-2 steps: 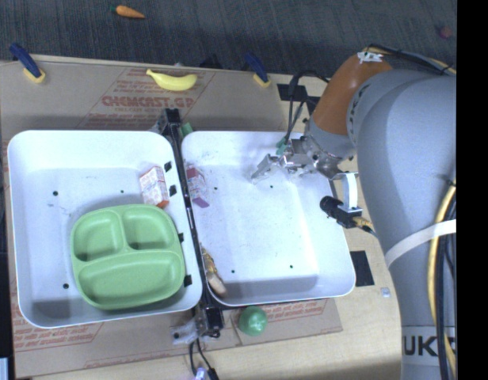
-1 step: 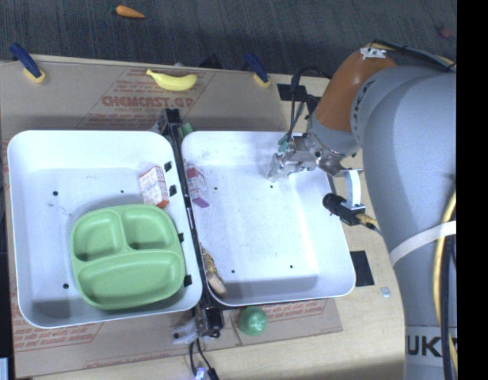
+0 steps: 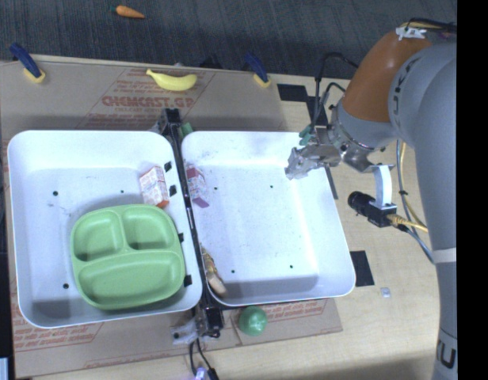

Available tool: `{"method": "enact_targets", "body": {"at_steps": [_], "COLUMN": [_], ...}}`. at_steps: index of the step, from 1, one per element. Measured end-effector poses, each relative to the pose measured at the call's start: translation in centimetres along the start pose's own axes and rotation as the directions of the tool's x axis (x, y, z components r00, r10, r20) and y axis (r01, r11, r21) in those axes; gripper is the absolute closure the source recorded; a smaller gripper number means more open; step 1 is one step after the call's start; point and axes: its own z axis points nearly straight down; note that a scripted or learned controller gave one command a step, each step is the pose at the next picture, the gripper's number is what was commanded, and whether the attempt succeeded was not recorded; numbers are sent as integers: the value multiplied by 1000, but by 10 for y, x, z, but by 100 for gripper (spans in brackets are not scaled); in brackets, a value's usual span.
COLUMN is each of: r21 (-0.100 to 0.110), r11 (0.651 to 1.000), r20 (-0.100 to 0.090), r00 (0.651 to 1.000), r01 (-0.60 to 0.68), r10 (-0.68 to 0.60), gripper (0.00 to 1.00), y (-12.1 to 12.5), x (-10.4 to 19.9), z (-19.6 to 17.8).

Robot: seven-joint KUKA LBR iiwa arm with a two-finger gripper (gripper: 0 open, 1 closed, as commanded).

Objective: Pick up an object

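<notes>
My gripper (image 3: 301, 165) hangs over the far right part of the right bin (image 3: 307, 236), near its right wall, with nothing visibly in it. A green divided plate (image 3: 127, 253) lies in the left bin (image 3: 38, 172). A small red and white carton (image 3: 154, 186) rests beside the plate, against the divider. A red and white packet (image 3: 196, 185) lies at the right bin's left wall. A tan object (image 3: 213, 279) sits in that bin's near left corner. All of these lie well to the left of the gripper.
A yellow banana (image 3: 173, 78) lies on the cardboard behind the bins. A green ball (image 3: 253, 320) sits in front of the right bin. An orange carrot (image 3: 131, 11) lies on the dark floor. Blue clamps (image 3: 28, 62) hold the cardboard's far edge.
</notes>
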Motion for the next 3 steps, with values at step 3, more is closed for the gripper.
{"method": "enact_targets", "body": {"at_steps": [3], "r21": [1], "r11": [1000], "r20": [0], "r00": [1000], "r01": [0], "r10": [0], "gripper": [0], "y": [-4], "x": [-21], "z": [48]}}
